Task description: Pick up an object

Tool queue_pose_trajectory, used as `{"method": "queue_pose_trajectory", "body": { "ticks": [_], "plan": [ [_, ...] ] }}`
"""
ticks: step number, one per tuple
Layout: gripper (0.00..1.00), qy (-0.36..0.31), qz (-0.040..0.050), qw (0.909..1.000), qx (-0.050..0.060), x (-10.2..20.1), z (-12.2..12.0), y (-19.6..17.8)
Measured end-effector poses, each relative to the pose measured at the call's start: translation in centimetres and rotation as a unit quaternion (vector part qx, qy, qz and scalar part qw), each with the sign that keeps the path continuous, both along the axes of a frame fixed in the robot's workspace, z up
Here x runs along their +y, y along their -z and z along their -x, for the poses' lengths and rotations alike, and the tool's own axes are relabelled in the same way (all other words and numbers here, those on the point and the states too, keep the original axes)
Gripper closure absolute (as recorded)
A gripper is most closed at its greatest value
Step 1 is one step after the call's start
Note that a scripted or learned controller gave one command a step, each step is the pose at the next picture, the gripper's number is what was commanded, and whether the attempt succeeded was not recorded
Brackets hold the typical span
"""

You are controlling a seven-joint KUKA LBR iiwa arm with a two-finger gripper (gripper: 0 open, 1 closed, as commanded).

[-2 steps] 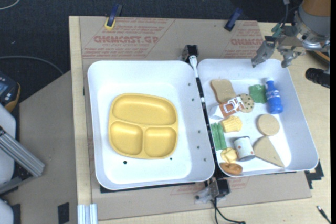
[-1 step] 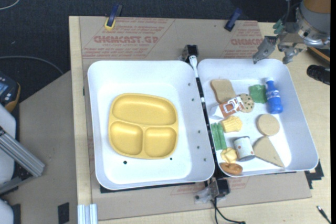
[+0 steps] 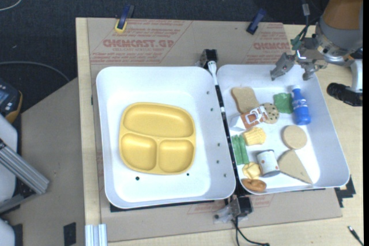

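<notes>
My gripper hangs above the far edge of the right bin, its two fingers spread open with nothing between them. Just below it in the bin lie a blue bottle and a green piece. Further left lie a slice of bread and a cookie. Nearer the front lie a round tan disc, a tan wedge, a small can, a yellow block and a green strip.
The left bin holds a yellow divided plate. A blue-and-yellow clamp and a blue clamp sit on the bench's far edge. A black hinge piece sits between the bins.
</notes>
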State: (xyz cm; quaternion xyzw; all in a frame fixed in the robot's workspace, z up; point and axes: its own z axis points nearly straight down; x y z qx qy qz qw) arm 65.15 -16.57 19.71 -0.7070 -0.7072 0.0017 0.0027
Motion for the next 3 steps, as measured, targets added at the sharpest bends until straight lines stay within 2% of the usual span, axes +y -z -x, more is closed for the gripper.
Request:
{"method": "queue_pose_trajectory", "body": {
  "ticks": [2,3],
  "plan": [
    [0.0,-0.001,0.0,1.0,-0.001,0.8,-1.1,9.0],
    [0.0,-0.001,0.0,1.0,-0.002,0.9,-1.2,11.1]
  ]
}}
